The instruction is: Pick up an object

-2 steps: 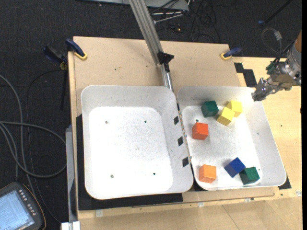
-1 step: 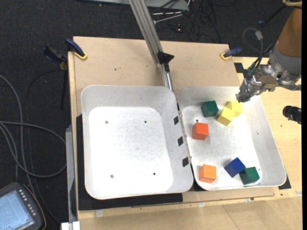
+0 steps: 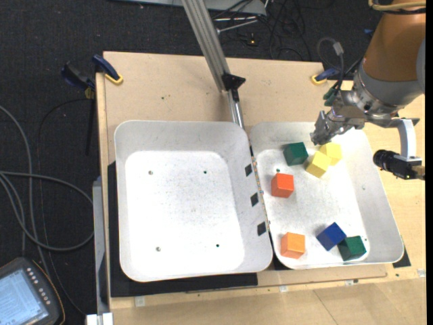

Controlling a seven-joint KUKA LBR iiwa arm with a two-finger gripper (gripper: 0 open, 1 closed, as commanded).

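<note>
Two yellow cubes [image 3: 323, 160] touch under the claw [image 3: 325, 136], grip state unclear, so it may nudge both aside.

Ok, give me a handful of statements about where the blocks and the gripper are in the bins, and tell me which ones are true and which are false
1. All the blocks lie in the right bin. True.
2. The gripper hangs over the left bin. False: it is over the far part of the right bin, close to the two yellow blocks.
3. There are two orange blocks. True: one orange block near the bin's middle, another orange block at its near edge.
4. The blue block sits alone in a far corner. False: it lies at the near end beside a green block.
5. A green block lies beside the yellow blocks. True.
</note>
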